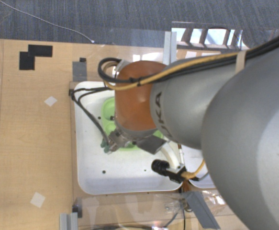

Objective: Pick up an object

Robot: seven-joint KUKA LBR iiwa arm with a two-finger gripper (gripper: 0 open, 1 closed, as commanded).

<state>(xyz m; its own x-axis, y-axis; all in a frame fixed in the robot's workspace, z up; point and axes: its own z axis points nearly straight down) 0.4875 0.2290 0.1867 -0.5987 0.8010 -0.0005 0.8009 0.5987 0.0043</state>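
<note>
A light green object [109,113] lies in the left white bin [89,169], mostly hidden under the arm. The arm's orange band [137,97] and wrist cover the bin's middle. My gripper [108,146] reaches down at the green object's lower left edge, with a bit of green showing beside its tip. The fingers are too small and too covered by the wrist to read.
The grey arm fills the right half of the view and hides the right bin almost fully. Black cables [84,107] loop over the left bin's upper left. A black fitting [159,166] sits near the bin's lower right. Wooden bench [29,143] extends to the left.
</note>
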